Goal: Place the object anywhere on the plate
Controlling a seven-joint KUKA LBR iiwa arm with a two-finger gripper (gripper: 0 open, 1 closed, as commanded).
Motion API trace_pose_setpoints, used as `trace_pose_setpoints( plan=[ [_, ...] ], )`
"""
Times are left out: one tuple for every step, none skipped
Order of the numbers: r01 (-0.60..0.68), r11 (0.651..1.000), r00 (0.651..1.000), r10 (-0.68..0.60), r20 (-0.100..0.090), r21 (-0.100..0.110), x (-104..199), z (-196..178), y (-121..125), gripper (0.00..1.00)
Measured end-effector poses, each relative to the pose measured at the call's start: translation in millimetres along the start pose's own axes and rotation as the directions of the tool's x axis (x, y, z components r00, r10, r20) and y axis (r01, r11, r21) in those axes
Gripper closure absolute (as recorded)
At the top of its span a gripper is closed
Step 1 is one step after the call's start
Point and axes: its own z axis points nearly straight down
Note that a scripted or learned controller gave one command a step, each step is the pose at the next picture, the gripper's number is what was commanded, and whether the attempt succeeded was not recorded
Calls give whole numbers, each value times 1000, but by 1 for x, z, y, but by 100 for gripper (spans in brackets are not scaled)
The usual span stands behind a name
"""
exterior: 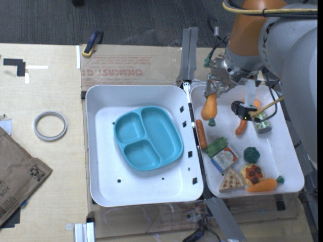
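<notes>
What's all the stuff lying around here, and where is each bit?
plate: one, blue, three compartments, left bin
left bin: one, white
right bin: one, white
carrot: one, orange, hanging at the end effector over the right bin's upper left
second carrot: one, orange, right bin's lower right
sausage: one, red-brown, right bin's left edge
broccoli: one, dark green, right bin
pizza slice: one, tan, right bin's bottom
tape roll: one, pale, bench at left
end effector: one, grey, over the right bin
arm: one, grey with orange band, right
</notes>
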Motion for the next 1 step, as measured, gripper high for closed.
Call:
trace_pose_setpoints(
  plan=[
    [69, 998, 998, -69, -1, 0, 75, 0, -39, 100]
  ],
)
